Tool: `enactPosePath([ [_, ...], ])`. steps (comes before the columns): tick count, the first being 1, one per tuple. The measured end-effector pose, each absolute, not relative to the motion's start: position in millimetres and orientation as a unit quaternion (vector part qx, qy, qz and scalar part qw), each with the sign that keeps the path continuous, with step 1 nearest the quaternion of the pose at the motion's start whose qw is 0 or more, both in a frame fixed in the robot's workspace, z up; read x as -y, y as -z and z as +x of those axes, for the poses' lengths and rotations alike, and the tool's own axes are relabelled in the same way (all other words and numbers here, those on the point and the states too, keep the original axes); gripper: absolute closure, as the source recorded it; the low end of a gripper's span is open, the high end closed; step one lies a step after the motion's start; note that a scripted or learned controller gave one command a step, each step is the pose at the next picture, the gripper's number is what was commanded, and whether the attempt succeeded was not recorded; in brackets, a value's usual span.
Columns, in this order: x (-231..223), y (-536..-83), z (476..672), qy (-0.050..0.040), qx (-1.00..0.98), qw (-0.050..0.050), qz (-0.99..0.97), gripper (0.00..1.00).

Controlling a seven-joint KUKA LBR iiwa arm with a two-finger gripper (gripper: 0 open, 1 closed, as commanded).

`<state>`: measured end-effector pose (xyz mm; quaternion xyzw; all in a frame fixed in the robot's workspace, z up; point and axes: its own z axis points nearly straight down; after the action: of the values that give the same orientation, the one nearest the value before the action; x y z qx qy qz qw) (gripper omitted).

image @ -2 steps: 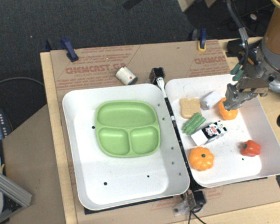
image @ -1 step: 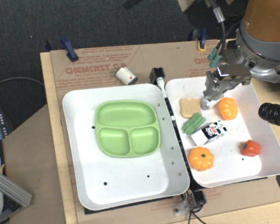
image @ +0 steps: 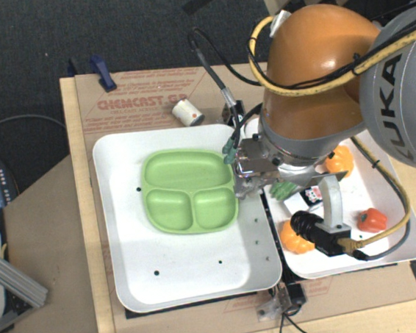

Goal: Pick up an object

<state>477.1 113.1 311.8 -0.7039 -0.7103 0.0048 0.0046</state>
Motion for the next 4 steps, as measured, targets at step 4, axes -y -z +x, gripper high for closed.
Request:
enactPosePath([
  [4,-121,-425,481.0,0.0036,0.708,-0.003,-0.706,1.0],
])
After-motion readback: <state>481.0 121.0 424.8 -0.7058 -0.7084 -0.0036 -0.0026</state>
